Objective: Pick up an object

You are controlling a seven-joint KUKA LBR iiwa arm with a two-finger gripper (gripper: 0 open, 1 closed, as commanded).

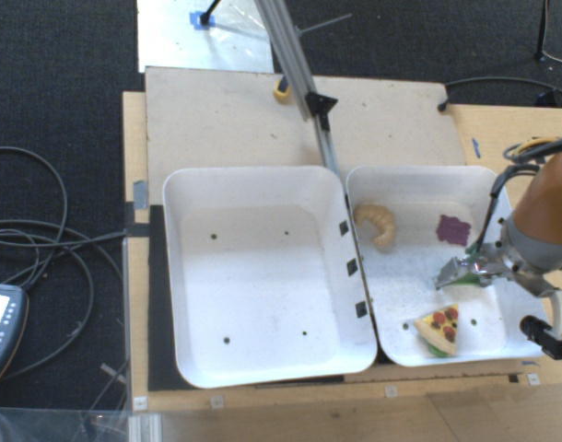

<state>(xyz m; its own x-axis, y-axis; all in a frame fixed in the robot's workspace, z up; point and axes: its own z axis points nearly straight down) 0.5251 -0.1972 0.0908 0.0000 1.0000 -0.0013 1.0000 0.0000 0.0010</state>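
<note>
Three objects lie in the right bin (405, 184): a tan croissant (378, 224) near its left wall, a purple piece (453, 230) toward the back right, and a pizza slice (439, 328) with red dots at the front. My gripper (456, 274) hangs over the bin floor between the purple piece and the pizza slice, a little above the slice. Nothing shows between its metal fingers. The arm's orange band (544, 210) sits behind it at the right.
The left bin (184, 187) holds no objects. A grey metal pole (295, 53) slants from the top down to the divide between the bins. Cables and a pendant lie on the floor at the left.
</note>
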